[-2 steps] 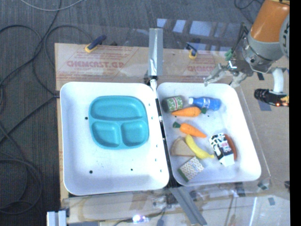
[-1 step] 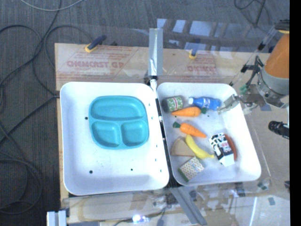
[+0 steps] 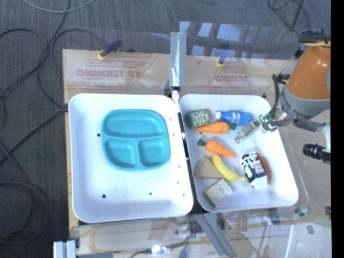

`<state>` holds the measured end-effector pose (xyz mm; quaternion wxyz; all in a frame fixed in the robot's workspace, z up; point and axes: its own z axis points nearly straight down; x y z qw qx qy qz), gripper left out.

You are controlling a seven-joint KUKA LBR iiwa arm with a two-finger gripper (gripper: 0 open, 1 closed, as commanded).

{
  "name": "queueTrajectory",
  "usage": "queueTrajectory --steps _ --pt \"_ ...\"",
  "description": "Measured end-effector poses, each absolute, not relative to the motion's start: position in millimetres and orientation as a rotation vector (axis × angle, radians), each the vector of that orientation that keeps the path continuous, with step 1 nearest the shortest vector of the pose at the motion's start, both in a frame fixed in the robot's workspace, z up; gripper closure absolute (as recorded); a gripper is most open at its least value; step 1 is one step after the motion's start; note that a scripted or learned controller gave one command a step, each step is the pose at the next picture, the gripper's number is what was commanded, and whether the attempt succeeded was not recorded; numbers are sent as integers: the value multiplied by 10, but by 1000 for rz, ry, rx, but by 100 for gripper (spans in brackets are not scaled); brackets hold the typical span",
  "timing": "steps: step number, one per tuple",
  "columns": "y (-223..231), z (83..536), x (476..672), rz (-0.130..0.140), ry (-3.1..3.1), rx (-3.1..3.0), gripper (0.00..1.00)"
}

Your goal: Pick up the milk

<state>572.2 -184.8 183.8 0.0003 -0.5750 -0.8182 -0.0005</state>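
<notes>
Nearest the camera, a patterned green-and-tan packet (image 3: 218,192) lies at the front of the right bin (image 3: 279,195); no print on it is legible. Hand (image 3: 248,129) hovers over this bin's back right area, fingers spread, nothing between them. Milk (image 3: 251,170), a small carton with black-and-white cow patches, lies below the hand, toward the front, apart from it; a red sausage (image 3: 263,167) touches its right side. Left of the hand: blue bottle (image 3: 235,116), green-labelled can (image 3: 198,117), two carrots (image 3: 214,127) (image 3: 218,148). Banana (image 3: 225,168) and a tan wedge (image 3: 205,169) sit lower left. Far left, the other bin (image 3: 80,160) holds a blue divided tray (image 3: 136,138). Counter (image 3: 80,74) sheet reads "CHEMCAST".
</notes>
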Motion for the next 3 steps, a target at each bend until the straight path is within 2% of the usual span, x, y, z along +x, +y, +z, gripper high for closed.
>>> queueTrajectory --steps 1,2,3 --pt "-2184 1047 5013 -5 -2474 -1919 0" --pt "-2183 1155 5038 -9 -2481 -1922 100" --pt "-1576 2315 5071 1 -2407 -2019 100"
